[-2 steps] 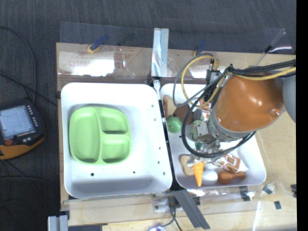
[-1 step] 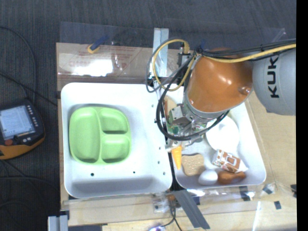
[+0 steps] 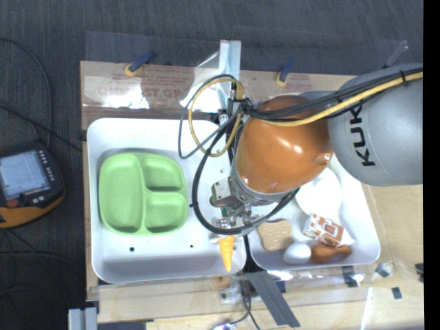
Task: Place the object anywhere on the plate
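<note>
Your claw [image 3: 227, 220] hangs over the divider right of the green plate [image 3: 124, 191], and you cannot tell its state. The orange cone [image 3: 226, 253] sits just below it, off the plate. Travelling left, the cone could catch the bin wall [image 3: 242, 256].

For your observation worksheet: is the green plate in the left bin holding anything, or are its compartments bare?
Bare. All three compartments of the green plate show plain green; the yellow cone-shaped object sits below the claw at the bins' divider.
</note>
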You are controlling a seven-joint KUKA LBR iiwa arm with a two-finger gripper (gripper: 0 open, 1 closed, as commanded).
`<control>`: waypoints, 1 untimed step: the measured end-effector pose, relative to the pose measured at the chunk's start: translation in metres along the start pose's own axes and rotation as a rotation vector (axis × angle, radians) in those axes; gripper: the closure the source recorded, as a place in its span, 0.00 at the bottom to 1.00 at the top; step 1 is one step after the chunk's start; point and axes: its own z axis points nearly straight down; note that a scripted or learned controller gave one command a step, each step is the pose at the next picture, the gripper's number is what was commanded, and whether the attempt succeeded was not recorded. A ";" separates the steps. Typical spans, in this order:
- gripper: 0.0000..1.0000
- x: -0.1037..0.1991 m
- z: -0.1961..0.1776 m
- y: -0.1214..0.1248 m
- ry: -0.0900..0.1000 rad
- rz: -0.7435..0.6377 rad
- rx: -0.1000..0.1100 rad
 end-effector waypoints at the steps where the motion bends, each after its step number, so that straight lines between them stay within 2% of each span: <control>1: 1.00 -0.036 0.087 -0.080 0.004 0.050 0.002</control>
